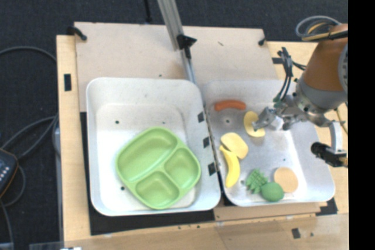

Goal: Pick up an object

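Where the arm reaches in from the right, its orange band sits at the edge of the view above the right bin, and the grey wrist below it angles down and to the left toward the middle of that bin. The gripper is low over the bin floor, just beside a pale yellow round piece and apparently touching its right edge; at this size and slant I cannot tell whether it is parted or closed, nor whether anything is held.

The graspable objects all lie in the right bin. An orange sausage-shaped piece lies near the back, left of the gripper. A yellow slice lies in front of the round piece, touching the top of a banana that runs along the left wall. Toward the front lie a dark green leafy piece, a green ball just beside it, and a tan disc touching the ball on its right.

The left bin holds a light green divided tray, lying flat in its front half, well apart from the gripper.
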{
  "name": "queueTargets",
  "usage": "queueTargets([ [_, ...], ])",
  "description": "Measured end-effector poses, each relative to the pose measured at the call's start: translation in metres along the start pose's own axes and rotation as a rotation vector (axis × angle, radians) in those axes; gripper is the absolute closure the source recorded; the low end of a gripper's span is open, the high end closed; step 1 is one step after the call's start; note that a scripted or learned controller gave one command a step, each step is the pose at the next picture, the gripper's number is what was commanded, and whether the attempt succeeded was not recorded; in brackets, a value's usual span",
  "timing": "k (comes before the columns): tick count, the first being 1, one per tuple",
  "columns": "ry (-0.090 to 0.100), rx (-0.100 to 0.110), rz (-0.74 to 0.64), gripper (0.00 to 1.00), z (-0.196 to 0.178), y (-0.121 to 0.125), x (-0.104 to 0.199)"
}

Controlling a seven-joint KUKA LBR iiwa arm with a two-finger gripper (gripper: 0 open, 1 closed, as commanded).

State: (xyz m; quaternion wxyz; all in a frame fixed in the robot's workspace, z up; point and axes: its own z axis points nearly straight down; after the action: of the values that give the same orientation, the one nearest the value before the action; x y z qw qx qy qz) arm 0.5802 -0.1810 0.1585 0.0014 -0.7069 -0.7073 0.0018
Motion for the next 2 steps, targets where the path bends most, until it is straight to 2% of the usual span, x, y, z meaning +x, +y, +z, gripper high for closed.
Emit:
queueTargets([
  [1,-0.001,-0.001,0.001,0.0,0.053,-0.001,-0.001],
  [2,-0.001,-0.008,0.004,1.0,0.038,0.001,-0.002],
])
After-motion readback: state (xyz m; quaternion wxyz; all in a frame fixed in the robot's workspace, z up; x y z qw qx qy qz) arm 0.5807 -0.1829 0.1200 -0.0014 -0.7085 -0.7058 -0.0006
